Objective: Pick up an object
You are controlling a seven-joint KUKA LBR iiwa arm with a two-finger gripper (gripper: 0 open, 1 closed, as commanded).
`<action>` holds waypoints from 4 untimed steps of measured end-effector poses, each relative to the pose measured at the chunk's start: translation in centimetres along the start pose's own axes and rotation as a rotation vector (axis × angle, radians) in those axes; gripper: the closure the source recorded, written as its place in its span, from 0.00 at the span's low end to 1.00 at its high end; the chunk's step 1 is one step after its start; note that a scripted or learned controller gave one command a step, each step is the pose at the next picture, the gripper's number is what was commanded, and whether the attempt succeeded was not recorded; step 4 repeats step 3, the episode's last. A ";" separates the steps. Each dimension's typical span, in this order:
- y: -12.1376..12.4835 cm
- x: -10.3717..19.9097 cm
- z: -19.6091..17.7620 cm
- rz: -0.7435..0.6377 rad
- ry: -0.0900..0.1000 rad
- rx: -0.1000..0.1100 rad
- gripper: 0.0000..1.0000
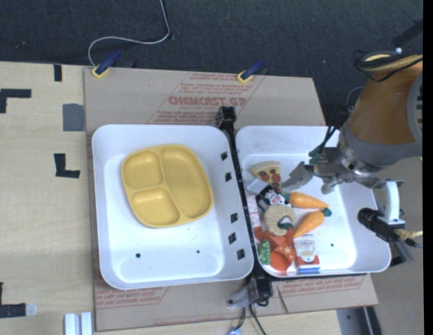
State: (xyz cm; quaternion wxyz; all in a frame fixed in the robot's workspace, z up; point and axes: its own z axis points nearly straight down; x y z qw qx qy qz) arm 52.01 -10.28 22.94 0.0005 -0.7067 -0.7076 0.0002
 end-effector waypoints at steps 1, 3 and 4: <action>4.0 -2.0 12.0 0.003 -0.004 -0.030 0.00; 11.3 0.7 13.4 -0.002 -0.001 -0.003 1.00; 11.3 0.7 13.4 -0.002 -0.001 -0.003 1.00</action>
